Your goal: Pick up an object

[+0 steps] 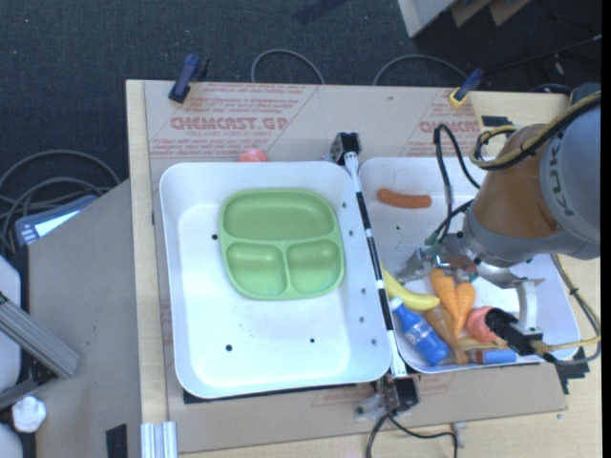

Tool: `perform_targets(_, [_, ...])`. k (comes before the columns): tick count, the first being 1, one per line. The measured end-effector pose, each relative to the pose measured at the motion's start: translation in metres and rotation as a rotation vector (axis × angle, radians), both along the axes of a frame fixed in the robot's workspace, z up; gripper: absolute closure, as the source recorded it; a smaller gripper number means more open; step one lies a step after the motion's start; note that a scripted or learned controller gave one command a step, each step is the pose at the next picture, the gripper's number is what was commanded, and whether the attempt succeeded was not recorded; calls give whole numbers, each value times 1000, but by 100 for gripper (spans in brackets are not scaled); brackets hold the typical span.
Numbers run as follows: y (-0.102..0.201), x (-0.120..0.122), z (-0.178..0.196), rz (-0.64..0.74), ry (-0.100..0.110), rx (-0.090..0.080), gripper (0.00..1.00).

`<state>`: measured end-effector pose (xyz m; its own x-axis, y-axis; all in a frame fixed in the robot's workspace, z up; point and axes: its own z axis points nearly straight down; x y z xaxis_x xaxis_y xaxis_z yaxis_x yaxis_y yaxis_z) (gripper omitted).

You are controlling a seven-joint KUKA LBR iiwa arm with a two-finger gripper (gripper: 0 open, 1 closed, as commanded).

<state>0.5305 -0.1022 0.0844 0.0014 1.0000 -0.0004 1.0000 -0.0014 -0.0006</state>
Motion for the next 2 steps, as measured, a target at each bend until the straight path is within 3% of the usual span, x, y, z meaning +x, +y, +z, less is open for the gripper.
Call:
perform_targets(1, [0,0,10,0,-2,0,100])
perform_targets(2, [59,12,100,3,-2,1,100])
